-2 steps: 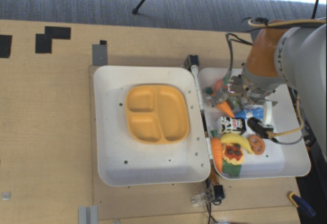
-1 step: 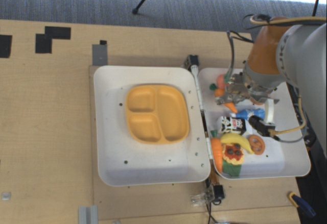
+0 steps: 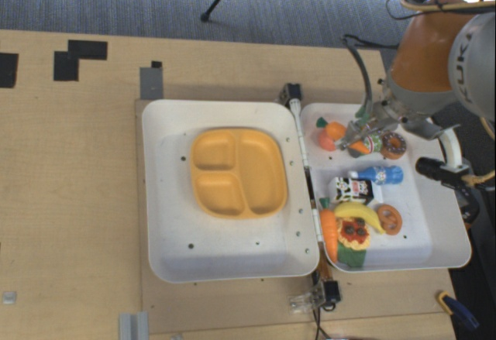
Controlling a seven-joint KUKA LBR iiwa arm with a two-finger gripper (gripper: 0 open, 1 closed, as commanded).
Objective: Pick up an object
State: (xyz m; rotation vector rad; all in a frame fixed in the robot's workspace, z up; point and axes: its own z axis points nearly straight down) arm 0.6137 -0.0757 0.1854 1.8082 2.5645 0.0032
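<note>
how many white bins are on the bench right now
2. The left bin holds a yellow divided plate. The right bin, touching its side, holds small toy foods, with the gripper low over its far end.

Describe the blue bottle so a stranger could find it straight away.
Look in the right bin, the one crowded with toys. Near its middle lies the blue bottle on its side, just above the banana. It is the only blue thing there.
</note>
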